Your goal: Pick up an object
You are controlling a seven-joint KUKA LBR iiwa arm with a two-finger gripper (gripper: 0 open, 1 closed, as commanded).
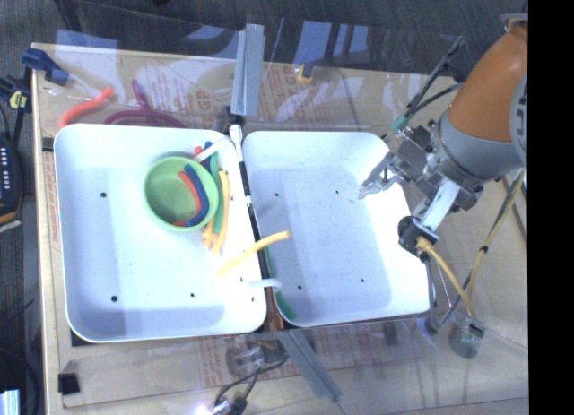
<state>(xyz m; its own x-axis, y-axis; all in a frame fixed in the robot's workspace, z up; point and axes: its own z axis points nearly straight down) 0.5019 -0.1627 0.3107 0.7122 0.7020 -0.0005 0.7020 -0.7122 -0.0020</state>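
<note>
Both bins (134, 297) look like smooth matt white plastic; the green bowl (179, 194) looks like glossy plastic.

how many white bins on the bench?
2. The left bin holds a green bowl and some coloured sticks. The right bin sits beside it, with the gripper over its right side. A yellow stick lies across the shared edge.

The arm (484, 108) comes in from the right of the camera view, its orange band uppermost and the grey wrist below it angled down and to the left. The gripper (375, 182) points leftward at the wrist's end, its fingers slightly parted with nothing between them. Cables trail from the wrist.
</note>
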